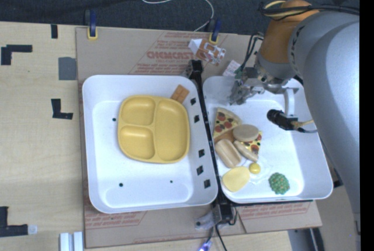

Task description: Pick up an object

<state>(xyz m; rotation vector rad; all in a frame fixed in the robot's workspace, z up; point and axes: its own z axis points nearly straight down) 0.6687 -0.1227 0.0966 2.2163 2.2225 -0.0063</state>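
Best aimed at the pizza slice [224, 122], lying at 12 o'clock of the food cluster in the right bin [310, 153], just at 6 o'clock of the gripper [241, 93]; cannot tell its grip state, so descend straight, clear of the burger [246, 134].

I see even, bright overhead light, soft shadows, mild glare on the white bins [99, 197], and slightly soft focus throughout.
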